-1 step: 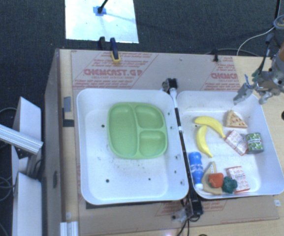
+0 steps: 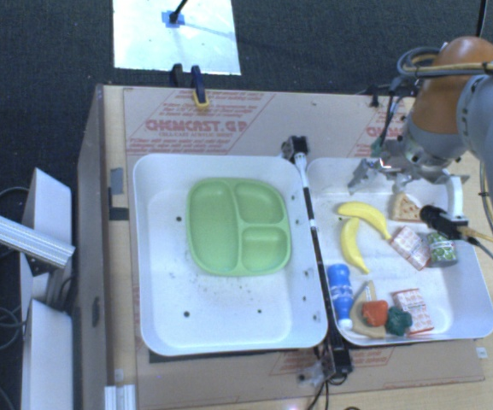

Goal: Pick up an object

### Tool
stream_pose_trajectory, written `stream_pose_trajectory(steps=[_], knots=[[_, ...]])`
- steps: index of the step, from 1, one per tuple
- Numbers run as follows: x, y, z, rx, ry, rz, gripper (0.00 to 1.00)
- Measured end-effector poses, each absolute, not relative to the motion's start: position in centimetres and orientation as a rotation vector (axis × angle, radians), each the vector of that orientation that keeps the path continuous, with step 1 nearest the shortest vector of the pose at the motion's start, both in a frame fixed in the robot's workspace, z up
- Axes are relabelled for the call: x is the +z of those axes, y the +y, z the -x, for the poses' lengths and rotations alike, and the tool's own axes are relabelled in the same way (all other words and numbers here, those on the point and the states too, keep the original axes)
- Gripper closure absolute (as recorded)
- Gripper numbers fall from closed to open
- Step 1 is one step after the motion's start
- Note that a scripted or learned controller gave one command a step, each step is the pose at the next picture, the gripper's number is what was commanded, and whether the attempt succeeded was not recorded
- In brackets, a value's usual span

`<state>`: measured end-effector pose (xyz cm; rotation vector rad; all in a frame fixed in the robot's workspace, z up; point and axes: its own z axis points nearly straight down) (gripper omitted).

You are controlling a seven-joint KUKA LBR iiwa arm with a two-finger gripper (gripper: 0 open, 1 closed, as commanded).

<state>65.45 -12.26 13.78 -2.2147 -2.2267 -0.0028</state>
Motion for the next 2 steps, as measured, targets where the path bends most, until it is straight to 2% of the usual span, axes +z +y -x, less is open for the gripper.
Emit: stream_pose_trajectory(steps=[1, 2], knots=[[8.4, -8.8, -61.6, 0.0, -2.226, 2.215, 0.0], [9.5, -8.9, -61.7, -0.003, -2.23, 2.217, 1.0]])
